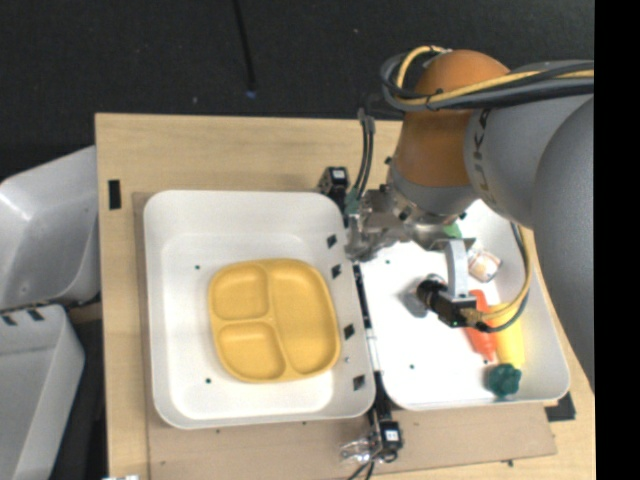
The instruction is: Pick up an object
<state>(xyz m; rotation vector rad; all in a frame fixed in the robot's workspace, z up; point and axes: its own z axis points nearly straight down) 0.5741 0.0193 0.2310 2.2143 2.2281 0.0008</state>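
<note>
Tool hangs over the upper left corner of the right bin, close to the seam with the left bin. The wrist covers it, so I cannot tell how far open it is or whether it has hold of anything.

Pick candidates crowd the right bin's right side:
- pale piece, right of centre
- orange piece and yellow piece, side by side
- green piece, lower right corner

All lie apart from the tool.

Yellow divided plate lies flat mid left bin; wide and low, so I judge it a poor grasp.

Worktop carries both bins.
</note>
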